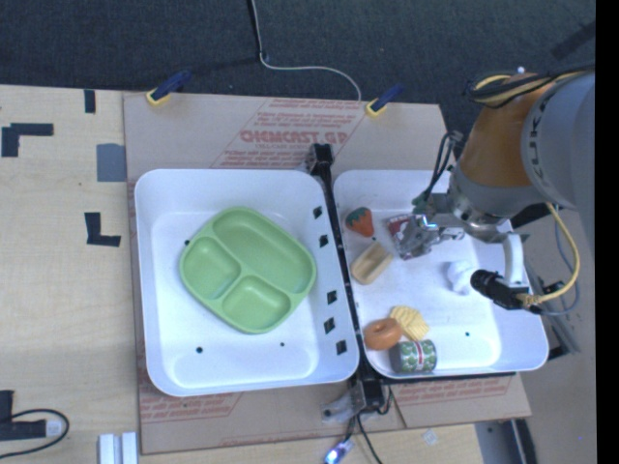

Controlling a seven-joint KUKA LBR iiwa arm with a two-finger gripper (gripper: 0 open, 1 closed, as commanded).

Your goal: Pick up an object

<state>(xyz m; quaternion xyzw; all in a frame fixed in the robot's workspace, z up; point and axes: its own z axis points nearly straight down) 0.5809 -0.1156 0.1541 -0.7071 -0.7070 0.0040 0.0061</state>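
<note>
So the gripper (pixel 414 240) is down in the right bin (pixel 488 351), near its upper middle, and honestly I can't tell whether the jaws are apart or together, it's all a dark metallic jumble at that spot. Right against it on the left there's a small reddish thing (pixel 397 226), but I can't say if it's touching the jaws or just lying beside them.

Going outward from there: a tan block (pixel 371 264) sits just down and left of the jaws, tilted, close to the divider between the bins. Up and left is a strawberry-looking piece (pixel 360 221), red-orange with a green top. To the right of the jaws is a small white object (pixel 456 277), lying apart from them on the bin floor.

Further toward the near edge of the same bin there's a cluster: a yellow ridged piece (pixel 409 321), an orange round thing (pixel 382 333) touching it on the left, and a green can (pixel 414 356) on its side just below both. All of those are well apart from the jaws.

The arm (pixel 508 148), with its orange band, comes in from the right above the bin. The left bin (pixel 160 259) holds a green divided plate (pixel 248 270), sitting at an angle. Both bins rest on cardboard (pixel 280 133) on the surface.
</note>
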